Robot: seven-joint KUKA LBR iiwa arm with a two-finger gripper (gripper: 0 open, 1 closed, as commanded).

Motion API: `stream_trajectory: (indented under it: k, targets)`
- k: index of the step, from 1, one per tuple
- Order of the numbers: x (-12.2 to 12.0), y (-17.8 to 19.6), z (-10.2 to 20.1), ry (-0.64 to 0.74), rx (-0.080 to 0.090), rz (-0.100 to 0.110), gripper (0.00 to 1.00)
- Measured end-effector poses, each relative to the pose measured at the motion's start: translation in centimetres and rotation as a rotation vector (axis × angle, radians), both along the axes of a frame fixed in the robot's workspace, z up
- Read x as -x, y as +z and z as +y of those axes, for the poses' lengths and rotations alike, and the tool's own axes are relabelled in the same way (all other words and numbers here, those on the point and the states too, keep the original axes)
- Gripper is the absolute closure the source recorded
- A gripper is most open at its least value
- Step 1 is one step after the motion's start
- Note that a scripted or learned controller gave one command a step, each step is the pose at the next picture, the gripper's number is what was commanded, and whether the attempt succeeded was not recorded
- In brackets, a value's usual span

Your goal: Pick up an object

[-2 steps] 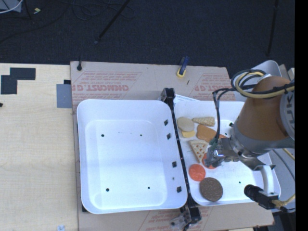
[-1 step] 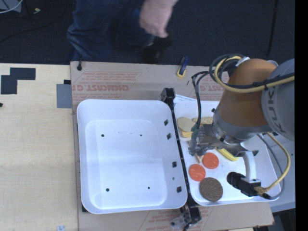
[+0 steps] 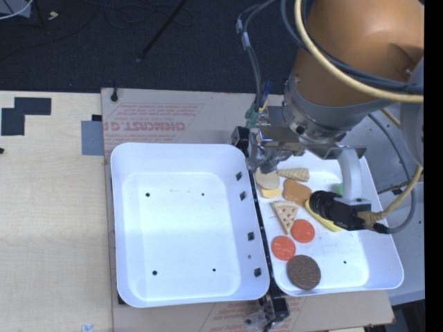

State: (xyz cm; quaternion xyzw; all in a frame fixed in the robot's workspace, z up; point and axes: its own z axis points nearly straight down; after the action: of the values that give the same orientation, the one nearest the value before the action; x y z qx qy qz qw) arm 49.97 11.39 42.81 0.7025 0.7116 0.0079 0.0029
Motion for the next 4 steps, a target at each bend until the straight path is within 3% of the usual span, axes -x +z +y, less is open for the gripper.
stream_trajectory:
  k: [1,2,3,4]
  targets:
    - [-3.7,1.0,5.2,-0.008,0.007,0.016,1.0]
    - [-7.2,5.9,13.4,-0.006,0.005,0.012,1.0]
    - [-7.3,11.3,13.0,-0.008,0.007,0.014,1.0]
    - [-3.7,-7.0,12.8,-0.015,0.016,0.035,1.0]
